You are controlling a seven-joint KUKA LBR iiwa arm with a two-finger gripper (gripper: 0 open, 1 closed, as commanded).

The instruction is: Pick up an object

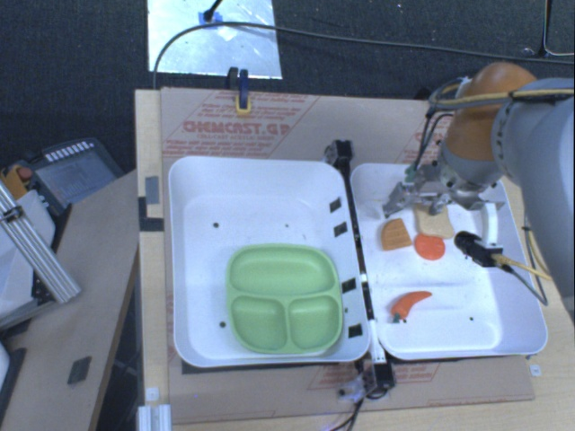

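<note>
Lying just below the end effector (415,197): a bread slice (395,234).

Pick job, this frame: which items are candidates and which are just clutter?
Job:
end effector
tan bread piece
red-orange round slice
orange chili pepper
right bin

Lying about:
green divided tray
left bin
yellow clamp

A green three-compartment tray (286,297) lies in the left white bin (193,196), toward the tabletop's (148,268) front edge. A row of black clips (342,232) runs along the seam between the bins. At the tabletop's back edge, a yellow-and-black clamp (242,92) grips printed cardboard (238,126). A shiny metal sheet (214,25) lies beyond.
</note>
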